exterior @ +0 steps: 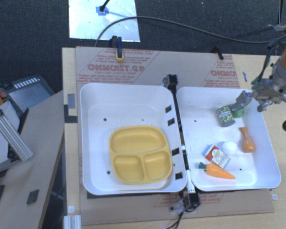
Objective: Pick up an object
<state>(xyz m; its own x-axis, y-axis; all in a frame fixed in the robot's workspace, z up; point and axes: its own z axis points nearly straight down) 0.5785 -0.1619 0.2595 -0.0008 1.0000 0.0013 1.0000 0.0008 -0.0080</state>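
At the right edge of the frame the gripper (pixel 243 100) reaches over the right bin (pixel 268 142); whether its claw is released or clenched I cannot tell. Just beside its tip lies a small green can (pixel 225 116), tilted. Lower in that bin sit an orange pear-shaped toy (pixel 247 140), a white egg (pixel 229 148), a small carton (pixel 216 156) and a carrot (pixel 218 171). The left bin (pixel 97 104) bears a yellow divided plate (pixel 139 154)
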